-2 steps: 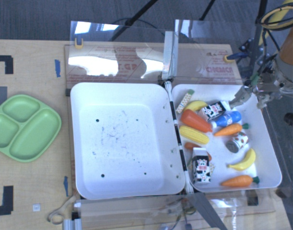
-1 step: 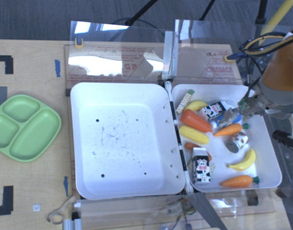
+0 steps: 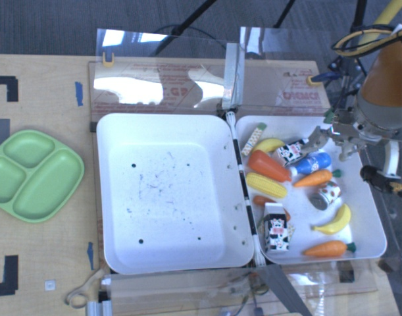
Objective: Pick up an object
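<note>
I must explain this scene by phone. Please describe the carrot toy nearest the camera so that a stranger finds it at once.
Look in the right bin, the one crowded with toy food. At its near edge lies the carrot, just below a yellow banana. Unlike the other carrots higher up, it lies alone by the front rim.

**Bright, even light with glare behind the bins**

Strong white glare streaks the clear panels [image 3: 158, 84] just behind the left bin [image 3: 115, 137]. Inside that bin shadows are faint and soft. Detail is slightly soft everywhere, more so toward the corners.
</note>
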Tool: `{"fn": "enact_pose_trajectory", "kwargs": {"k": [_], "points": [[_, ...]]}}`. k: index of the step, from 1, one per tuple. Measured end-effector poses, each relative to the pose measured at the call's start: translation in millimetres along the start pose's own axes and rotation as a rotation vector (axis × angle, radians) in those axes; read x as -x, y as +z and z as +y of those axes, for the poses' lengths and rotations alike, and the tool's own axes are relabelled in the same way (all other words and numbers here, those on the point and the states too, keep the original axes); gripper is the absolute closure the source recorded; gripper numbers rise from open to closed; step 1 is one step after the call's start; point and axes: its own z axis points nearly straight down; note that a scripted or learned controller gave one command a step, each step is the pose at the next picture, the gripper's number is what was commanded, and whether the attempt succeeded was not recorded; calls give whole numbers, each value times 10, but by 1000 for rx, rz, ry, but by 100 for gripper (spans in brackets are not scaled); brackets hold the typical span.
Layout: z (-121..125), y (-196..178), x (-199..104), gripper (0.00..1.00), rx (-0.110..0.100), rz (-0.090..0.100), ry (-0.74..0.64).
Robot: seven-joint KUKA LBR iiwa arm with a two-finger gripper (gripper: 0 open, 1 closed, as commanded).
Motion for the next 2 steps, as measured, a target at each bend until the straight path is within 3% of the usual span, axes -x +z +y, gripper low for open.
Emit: {"fn": "enact_pose_trajectory", "kwargs": {"k": [1,2], "points": [[-558,518,279,0,6,-1,-214],[-247,975,427,0,2,1,-290]]}}
